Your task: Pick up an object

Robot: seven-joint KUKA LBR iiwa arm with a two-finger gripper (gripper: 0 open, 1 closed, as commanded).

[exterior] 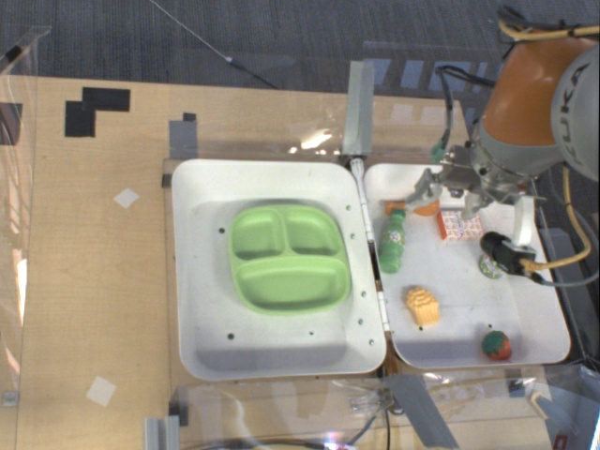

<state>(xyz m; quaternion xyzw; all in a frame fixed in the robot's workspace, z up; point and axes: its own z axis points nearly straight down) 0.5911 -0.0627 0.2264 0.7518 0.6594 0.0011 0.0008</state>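
Observation:
My gripper [446, 202] hangs over the back of the right bin [539, 345], open, with its two grey fingers spread apart and nothing between them. Just below it lie a small orange object [427, 208] and a red-and-white box [457, 224]. A green bottle [392, 240] lies to the left near the bin's inner wall. A yellow corn-like toy [423, 306] sits in the middle, and a red-and-green ball [497, 345] rests at the front right. A small green-and-white round object [487, 267] is partly hidden by a black cable.
The left bin [202, 345] holds a green divided plate [289, 256]. A metal post [360, 111] rises behind the divider between the bins. The arm's orange band [534, 92] and its cables [539, 265] overhang the right bin's right side.

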